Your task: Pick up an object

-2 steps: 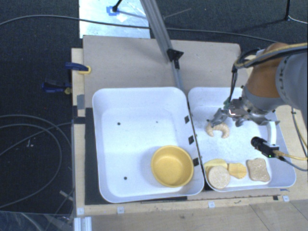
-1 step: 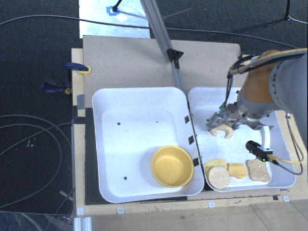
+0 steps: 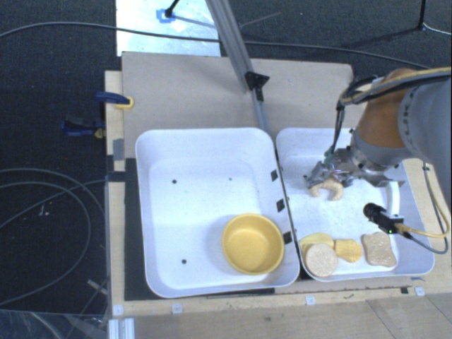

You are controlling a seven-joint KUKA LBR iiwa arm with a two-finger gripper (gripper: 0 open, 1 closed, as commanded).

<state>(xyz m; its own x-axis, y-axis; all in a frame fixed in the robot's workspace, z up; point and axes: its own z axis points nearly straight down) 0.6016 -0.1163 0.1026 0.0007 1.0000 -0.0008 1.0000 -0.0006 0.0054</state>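
Under the fingers (image 3: pixel 326 177), croissant (image 3: pixel 329 188) lying crosswise.

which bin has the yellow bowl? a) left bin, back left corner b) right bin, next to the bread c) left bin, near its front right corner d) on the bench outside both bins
c: the bowl sits in the left bin toward its front right corner, while the bread lies in the right bin.
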